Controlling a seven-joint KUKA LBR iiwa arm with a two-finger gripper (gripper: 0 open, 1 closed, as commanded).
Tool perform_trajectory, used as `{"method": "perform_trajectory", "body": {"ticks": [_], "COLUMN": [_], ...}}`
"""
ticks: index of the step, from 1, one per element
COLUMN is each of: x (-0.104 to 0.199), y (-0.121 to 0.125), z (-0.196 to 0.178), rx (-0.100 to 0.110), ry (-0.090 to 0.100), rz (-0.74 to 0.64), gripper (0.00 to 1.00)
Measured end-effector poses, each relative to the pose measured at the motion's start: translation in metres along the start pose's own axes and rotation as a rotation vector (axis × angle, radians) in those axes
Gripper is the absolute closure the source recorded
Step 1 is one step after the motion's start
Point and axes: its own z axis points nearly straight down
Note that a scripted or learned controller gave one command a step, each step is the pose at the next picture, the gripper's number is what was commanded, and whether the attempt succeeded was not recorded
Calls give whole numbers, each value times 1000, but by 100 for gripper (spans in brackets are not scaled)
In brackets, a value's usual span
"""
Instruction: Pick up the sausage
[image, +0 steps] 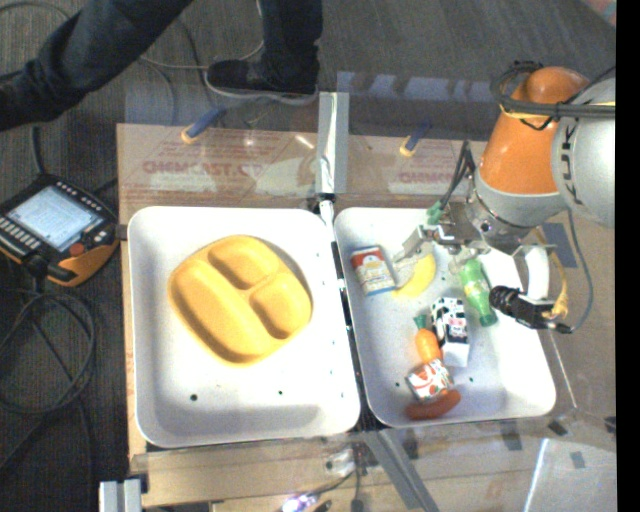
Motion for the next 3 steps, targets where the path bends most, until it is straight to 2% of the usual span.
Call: {"method": "perform_trajectory", "body": {"ticks": [1, 2, 3], "x": [1, 54, -6], "y": [1, 45, -1], "z": [-5, -66, 2], "rx": [7, -1, 0], "ry": [2, -4, -4], "rz": [-4, -278, -176], "gripper": [100, 100, 100]}}
